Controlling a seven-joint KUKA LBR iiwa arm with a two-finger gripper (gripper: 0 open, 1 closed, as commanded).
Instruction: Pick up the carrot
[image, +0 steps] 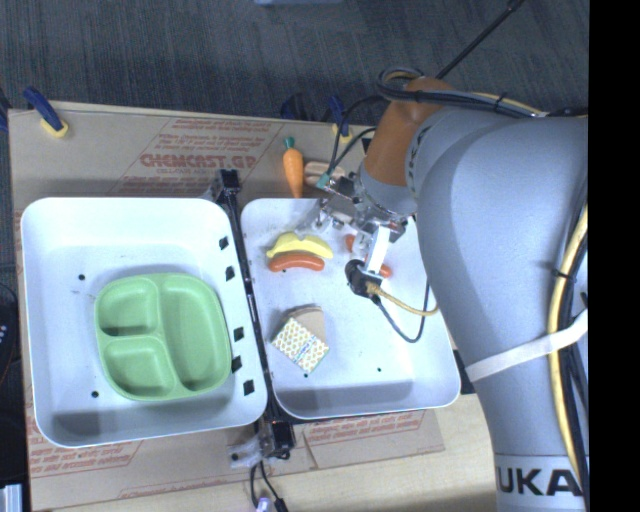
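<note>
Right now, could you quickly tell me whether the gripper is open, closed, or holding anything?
Gripper: low over the right bin; whether it is open or closed cannot be told. The carrot lies outside the bin, beyond its far rim, not held.

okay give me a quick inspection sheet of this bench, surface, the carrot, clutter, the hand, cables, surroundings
Surface: cardboard-covered bench bearing left bin and right bin.
Job's things: carrot lies on the cardboard beyond the right bin, outside it.
Clutter: green divided plate in left bin; hot dog, banana and sandwich in right bin.
Grippers: hand over right bin's far edge, fingers unclear.
Cables: yellow cable loops below the wrist.
Surroundings: dark floor.
</note>
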